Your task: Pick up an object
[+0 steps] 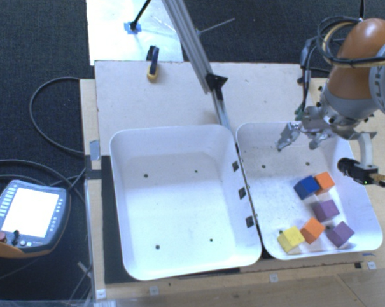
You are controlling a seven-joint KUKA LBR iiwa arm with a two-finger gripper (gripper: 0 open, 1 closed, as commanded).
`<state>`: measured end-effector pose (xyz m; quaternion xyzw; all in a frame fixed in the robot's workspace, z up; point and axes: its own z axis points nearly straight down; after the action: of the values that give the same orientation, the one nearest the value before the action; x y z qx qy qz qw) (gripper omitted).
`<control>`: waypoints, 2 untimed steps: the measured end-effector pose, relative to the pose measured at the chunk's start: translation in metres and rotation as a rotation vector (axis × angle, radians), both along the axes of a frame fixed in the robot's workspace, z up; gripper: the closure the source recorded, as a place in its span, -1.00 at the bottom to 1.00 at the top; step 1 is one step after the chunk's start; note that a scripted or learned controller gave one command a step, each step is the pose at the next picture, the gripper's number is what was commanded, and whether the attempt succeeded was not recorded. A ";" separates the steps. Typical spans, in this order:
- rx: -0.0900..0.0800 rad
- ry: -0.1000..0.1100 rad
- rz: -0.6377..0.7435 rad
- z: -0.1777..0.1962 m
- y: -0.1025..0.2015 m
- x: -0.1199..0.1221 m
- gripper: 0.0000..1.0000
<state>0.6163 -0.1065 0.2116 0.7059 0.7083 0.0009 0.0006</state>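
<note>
Saw the gripper hanging over the far part of the right bin, near its back wall, at the end of the grey arm with the orange band. Found its two fingers spread apart, with nothing between them, so released and not grasping. Counted six small cubes on the floor of the same bin, all in the near right part and well apart from the gripper. Found the blue cube touching the upper orange cube on its right. Noted the upper purple cube just below these two. Found the lower orange cube closer to the front, with the yellow cube just beside it on the left and the lower purple cube near it on the right. Saw the left bin standing side by side with the right one, rims touching. Noted also a teach pendant with a bright screen at the left of the bench, and a yellow-handled clamp on the board behind the bins.
</note>
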 end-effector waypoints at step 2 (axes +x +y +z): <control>0.001 0.005 -0.002 -0.122 -0.048 -0.034 -1.00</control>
<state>0.5819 -0.1545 0.0899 0.7067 0.7075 -0.0006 -0.0014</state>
